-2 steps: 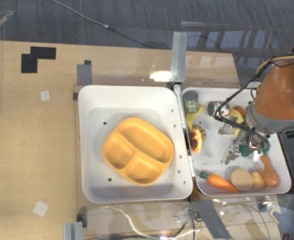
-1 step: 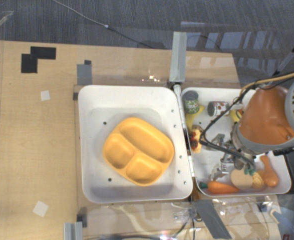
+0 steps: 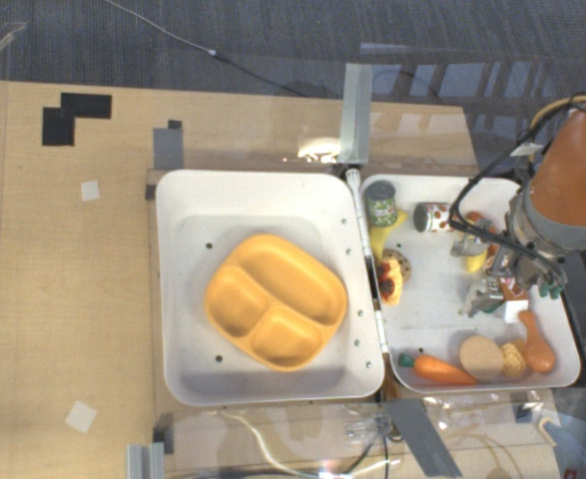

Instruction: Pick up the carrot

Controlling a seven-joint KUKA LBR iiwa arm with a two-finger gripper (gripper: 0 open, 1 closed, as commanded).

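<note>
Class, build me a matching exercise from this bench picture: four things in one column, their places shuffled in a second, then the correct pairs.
Things
1. carrot
2. yellow divided plate
3. green-lidded jar
4. gripper

Places
A. far corner of the right bin, beside the divider
B. middle of the left bin
C. near edge of the right bin
D. over the right bin's right half

Pairs: 1-C, 2-B, 3-A, 4-D

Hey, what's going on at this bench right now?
A robot arm is reaching into the right bin, which holds a pile of toy food. Its gripper sits above the middle of that bin. The carrot it is meant to pick up lies untouched along the bin's near edge, next to a potato. The left bin holds a yellow divided plate.
</note>
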